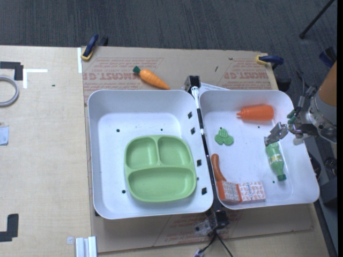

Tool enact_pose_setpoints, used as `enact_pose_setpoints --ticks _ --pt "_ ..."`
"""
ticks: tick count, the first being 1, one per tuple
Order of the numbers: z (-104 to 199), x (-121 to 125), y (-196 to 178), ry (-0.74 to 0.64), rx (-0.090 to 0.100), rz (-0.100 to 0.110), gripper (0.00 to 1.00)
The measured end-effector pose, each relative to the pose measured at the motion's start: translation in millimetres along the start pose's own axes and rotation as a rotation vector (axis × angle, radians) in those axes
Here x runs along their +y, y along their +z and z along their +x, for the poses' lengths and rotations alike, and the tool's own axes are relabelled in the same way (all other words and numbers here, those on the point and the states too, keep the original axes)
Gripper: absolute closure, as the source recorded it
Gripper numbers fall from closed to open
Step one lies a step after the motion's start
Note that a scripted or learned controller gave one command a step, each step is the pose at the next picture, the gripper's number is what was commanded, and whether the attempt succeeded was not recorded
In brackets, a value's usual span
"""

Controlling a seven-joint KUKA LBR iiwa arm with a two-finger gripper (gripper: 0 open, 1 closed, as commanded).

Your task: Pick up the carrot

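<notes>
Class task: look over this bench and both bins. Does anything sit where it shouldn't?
Yes. The carrot lies outside both bins, on the cardboard behind the left bin, while the other items sit inside the bins.

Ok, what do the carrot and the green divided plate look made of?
Carrot: probably a moulded plastic toy, smooth uniform orange with a solid green stub. Green divided plate: likely matte plastic, one even pale colour with rounded moulded dividers. Neither can be confirmed by look alone.

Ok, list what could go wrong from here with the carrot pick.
1. The carrot lies on the cardboard behind the bins, while the gripper sits over the right bin, a long reach across.
2. The orange bottle nearby could be mistaken for it.
3. The green bottle below the gripper may get knocked.
</notes>
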State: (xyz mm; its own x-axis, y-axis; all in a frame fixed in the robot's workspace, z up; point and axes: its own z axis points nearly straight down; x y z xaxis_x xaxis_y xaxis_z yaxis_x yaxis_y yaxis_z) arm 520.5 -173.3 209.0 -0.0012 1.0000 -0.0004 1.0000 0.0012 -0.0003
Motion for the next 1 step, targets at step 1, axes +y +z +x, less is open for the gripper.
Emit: enact_pose_setpoints --ticks 1 --pt "-0.8 121.7 100.3 0.059 0.000 0.003 0.00"
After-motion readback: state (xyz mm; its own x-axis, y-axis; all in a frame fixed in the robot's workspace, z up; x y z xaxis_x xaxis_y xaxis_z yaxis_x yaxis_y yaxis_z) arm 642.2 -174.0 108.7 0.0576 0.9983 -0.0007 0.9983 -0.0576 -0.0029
